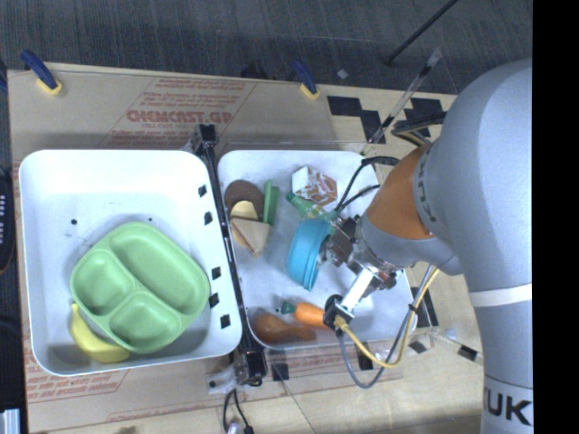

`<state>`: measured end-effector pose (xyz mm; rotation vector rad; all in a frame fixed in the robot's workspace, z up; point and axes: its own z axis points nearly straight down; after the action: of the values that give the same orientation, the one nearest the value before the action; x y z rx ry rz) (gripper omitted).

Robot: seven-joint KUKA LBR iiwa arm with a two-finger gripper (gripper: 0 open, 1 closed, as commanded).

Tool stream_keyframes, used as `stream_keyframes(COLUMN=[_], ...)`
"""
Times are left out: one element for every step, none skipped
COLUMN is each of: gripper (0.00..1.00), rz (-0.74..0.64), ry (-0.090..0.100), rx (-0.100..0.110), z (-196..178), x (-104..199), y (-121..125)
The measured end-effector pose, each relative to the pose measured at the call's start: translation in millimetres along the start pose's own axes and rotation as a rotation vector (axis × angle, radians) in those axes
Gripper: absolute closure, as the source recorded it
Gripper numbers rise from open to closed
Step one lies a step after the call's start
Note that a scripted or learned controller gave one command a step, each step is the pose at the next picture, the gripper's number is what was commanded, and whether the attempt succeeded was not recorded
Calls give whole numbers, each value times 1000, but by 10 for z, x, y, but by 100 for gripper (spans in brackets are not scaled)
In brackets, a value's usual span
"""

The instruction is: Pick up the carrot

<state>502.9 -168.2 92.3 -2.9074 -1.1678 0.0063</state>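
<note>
Obs.: carrot (309,314) lies on its side on the floor of the right bin (271,159), lower middle of the frame, close to that bin's lower wall. The orange body runs roughly left to right, with the green top at its left end. A brown oblong piece (279,327) sits just below and to the left of it; touching or nearly so, cannot tell which. A blue bowl (307,250), tipped on edge, stands above the carrot with a gap between them.

End effector (339,242): sits under the wrist at centre right of the frame, beside the blue bowl and above the carrot. Whether it is open or closed cannot be told. Nothing is seen held in it.

Handling (judgement): looks like a toy carrot, so probably light, stiff and smooth-skinned. Breakage is unlikely. Slip and roll are the concern, since the body is round and tapers.

Grasp site (judgement): take it across the thick orange mid-section, closing across the short axis. Avoid the green top, which is narrow and uneven.

Risks (judgement):
- The brown piece crowds the carrot's lower left side and could be nudged or pinched along with it.
- The lower wall of the bin limits clearance on that side.
- An off-centre squeeze could squirt the carrot out along its taper.
</note>
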Motion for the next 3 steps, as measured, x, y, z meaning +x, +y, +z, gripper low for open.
stream_keyframes(gripper=[0, 0, 0], rz=[52, -233, -477], ry=[1, -3, -2], rx=[-7, 5, 3], z=[-916, -744, -448], x=[141, -127, 64], y=[532, 18, -468])
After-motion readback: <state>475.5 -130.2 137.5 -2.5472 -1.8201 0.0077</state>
